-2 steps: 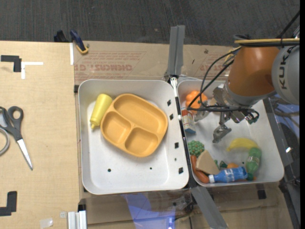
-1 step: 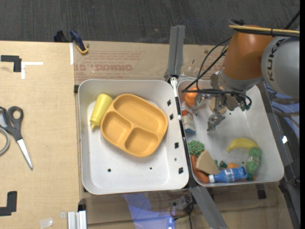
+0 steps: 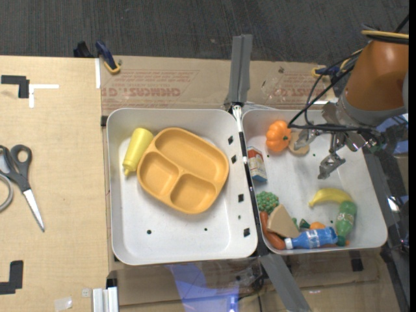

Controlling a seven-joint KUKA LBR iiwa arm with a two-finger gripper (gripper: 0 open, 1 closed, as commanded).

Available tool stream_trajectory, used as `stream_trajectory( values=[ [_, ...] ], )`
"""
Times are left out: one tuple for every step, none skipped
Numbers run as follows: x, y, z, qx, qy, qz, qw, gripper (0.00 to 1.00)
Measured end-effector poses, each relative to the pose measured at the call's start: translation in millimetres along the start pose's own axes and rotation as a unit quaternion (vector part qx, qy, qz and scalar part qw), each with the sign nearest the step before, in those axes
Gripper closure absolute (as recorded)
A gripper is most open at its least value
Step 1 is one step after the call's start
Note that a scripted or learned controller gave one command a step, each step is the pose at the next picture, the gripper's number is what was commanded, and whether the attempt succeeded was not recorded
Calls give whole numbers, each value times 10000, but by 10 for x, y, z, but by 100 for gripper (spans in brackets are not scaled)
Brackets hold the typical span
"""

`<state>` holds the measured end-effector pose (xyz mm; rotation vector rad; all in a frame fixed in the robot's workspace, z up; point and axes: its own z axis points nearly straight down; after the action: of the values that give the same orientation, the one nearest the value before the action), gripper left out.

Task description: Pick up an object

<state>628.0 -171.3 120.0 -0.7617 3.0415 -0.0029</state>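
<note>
The bench (image 3: 52, 194) fills the left and middle of the frame, a pale wooden surface with a strip of printed cardboard (image 3: 162, 83) along its upper edge. On it sit two shallow white bins side by side. The left bin (image 3: 130, 233) lies at centre frame and carries an orange divided tray (image 3: 182, 169) with three compartments, set at a slant in the bin's upper half. A yellow bottle (image 3: 135, 149) lies just beside the tray's upper left edge, touching it or nearly so.

The right bin (image 3: 374, 194) occupies the right of the frame. The arm (image 3: 383, 77) enters at the upper right, its orange band showing above the bin's upper right corner. The gripper (image 3: 328, 164) hangs over a bare patch in the upper middle of the right bin; whether its two prongs are apart or together I cannot tell.

Along the right bin's lower edge lie a blue bottle (image 3: 315, 239), a green bottle (image 3: 346, 218) and a tan wedge (image 3: 283, 221). A banana (image 3: 329, 195) rests just below the gripper. A small carton (image 3: 257, 166) sits by the left wall, a broccoli floret (image 3: 266, 201) below it, and a little pumpkin (image 3: 277, 137) at the upper left.

Scissors (image 3: 25, 181) lie at the far left of the frame.
</note>
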Motion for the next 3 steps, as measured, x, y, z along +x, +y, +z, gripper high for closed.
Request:
stream_trajectory(
  values=[
    [-304, 374, 264, -11, 3, 644, 9979, 0],
    [-180, -366, 246, 11, -18, -392, 9992, 0],
    [-600, 437, 263, -10, 0, 565, 9984, 0]
  ],
)
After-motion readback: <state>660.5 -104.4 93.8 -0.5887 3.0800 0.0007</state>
